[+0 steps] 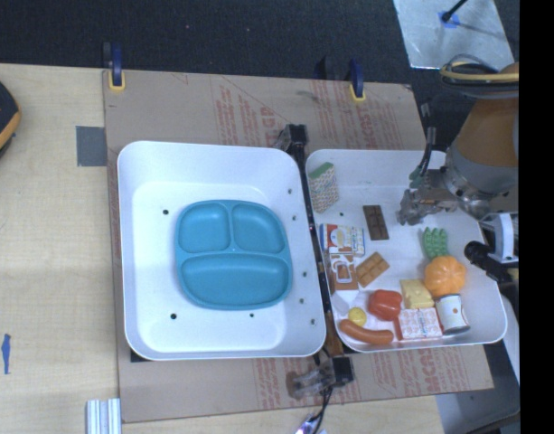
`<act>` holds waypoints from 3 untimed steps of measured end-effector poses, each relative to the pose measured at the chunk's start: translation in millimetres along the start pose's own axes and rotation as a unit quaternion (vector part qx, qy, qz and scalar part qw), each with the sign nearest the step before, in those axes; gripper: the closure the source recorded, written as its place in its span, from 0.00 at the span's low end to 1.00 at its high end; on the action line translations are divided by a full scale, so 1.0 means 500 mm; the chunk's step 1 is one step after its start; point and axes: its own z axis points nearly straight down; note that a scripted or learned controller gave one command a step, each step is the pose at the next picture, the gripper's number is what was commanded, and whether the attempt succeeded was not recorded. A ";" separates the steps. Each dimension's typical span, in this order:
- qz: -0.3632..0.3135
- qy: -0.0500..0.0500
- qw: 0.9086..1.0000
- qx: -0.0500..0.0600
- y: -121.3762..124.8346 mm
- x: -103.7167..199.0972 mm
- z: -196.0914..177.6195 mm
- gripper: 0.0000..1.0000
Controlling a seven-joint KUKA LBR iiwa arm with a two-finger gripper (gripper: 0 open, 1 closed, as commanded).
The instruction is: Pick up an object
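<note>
The right bin holds several toy foods: a green-and-white box, a brown chocolate bar, a green piece, an orange, a small can, a yellow block, a red tomato-like piece, a hot dog, a tan cracker and a red-and-white carton. My gripper hangs over the right bin's upper right part, just right of the chocolate bar and above the green piece. Nothing is visibly held in it.
The left bin carries a blue divided plate. Both bins rest on a brown cardboard sheet clamped at the back. The grey and orange arm covers the right bin's far right corner. A black fixture sits between the bins.
</note>
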 end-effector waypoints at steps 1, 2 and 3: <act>0.000 0.000 1.000 -0.001 0.002 -0.001 0.001 0.00; -0.002 -0.001 1.000 -0.004 0.131 0.030 0.020 0.00; -0.001 -0.001 1.000 0.001 0.070 0.063 0.088 0.00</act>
